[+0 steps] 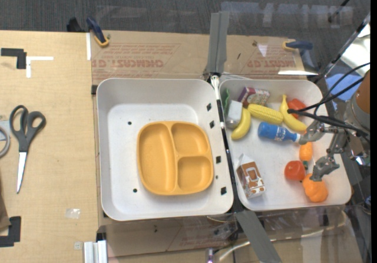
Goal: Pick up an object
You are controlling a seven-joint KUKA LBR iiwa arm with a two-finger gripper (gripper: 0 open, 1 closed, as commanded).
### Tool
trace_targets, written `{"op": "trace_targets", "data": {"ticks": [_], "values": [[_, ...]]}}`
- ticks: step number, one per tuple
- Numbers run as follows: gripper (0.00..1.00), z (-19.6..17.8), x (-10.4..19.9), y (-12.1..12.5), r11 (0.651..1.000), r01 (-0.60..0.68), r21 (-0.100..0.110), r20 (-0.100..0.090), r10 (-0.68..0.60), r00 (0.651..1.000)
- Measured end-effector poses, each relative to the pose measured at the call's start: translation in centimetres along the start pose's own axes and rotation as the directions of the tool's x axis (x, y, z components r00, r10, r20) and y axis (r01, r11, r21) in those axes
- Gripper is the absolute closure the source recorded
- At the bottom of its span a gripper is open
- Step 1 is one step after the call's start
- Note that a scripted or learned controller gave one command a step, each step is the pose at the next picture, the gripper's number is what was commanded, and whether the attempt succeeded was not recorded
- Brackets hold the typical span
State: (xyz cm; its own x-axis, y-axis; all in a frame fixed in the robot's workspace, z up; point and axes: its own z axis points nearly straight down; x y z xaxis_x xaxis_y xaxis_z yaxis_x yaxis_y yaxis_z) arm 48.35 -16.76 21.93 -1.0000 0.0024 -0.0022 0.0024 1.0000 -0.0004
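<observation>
The right bin [277, 206] holds several toy foods. My gripper [317, 151] hangs low over its right side, fingers spread, so it is open. One fingertip [311, 134] is just above a small orange piece [305, 151], the other [323, 168] just below and to its right. The piece lies in the gap near the fingers, and nothing is clamped. A red tomato [294, 170] and an orange fruit [316, 190] lie close under the lower finger. A blue bottle [275, 132], a corn cob [265, 114] and a banana [241, 127] lie to the left.
A yellow divided plate [175, 157] sits in the left bin [112, 138]. A small brown carton [250, 178] lies near the right bin's front. Another banana [291, 118] and a red item [297, 104] sit at the back. Scissors [25, 132] lie on the bench at far left.
</observation>
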Motion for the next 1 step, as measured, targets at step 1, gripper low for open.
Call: {"op": "trace_targets", "data": {"ticks": [1], "values": [[0.0,10.09,-8.73,3.97,0.999,-0.034,0.003,0.028,0.034,0.999]]}}
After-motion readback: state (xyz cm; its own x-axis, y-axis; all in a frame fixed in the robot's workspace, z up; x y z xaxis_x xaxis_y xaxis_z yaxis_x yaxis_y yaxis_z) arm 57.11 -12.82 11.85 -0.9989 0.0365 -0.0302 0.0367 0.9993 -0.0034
